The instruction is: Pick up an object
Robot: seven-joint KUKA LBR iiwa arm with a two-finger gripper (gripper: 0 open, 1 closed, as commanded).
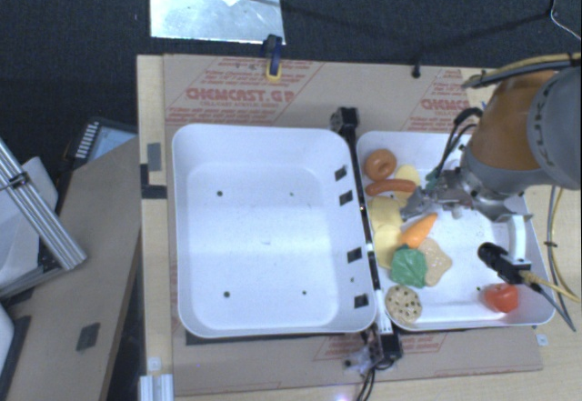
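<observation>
Camera view: the bench is being seen from above at a slant, with both bins lying across the middle of the frame.
Left bin point(264, 132): it is sitting left of centre, its right wall running alongside the other bin's, with black clips between them.
Right bin point(466, 285): it is sitting right of centre and is carrying all the toy food.
Arm point(520, 131): it is reaching in from the right edge, its orange band showing, and is bending down over the upper part of the right bin.
Gripper point(424, 202): it is hanging low over the middle of the right bin, just above the carrot in the frame. How far it is opening, and whether it is gripping anything, cannot be told from this angle.
Carrot point(418, 228): it is lying tilted just beside the gripper, its lower end resting against the yellow piece.
Yellow piece point(386, 225): it is lying along the bin's left wall, left of the carrot.
Sausage point(391, 188): it is lying across the bin just left of the gripper.
Doughnut point(380, 162): it is sitting in the upper left corner of the right bin.
Green piece point(409, 266): it is lying below the carrot, overlapping the tan slice point(439, 260).
Cookie point(403, 302): it is sitting in the lower left corner.
Tomato point(501, 298): it is sitting near the lower right corner, well apart from the gripper.
</observation>
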